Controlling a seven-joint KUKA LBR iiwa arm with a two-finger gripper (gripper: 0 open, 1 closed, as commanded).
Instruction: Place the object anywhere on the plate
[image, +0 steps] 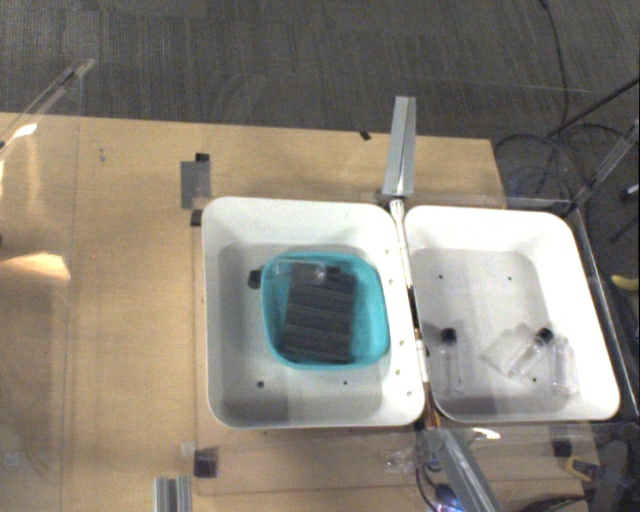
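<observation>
A teal square plate lies in the middle of the left white bin. A dark ridged rectangular block rests flat on the plate, slightly tilted, and covers most of its middle. A clear item with a black cap lies along the plate's back left edge; its see-through body is hard to make out.
The right white bin holds clear vials with black caps near its front: one at the left, others at the right. A grey metal bar stands behind the seam between the bins. Cables lie at the far right.
</observation>
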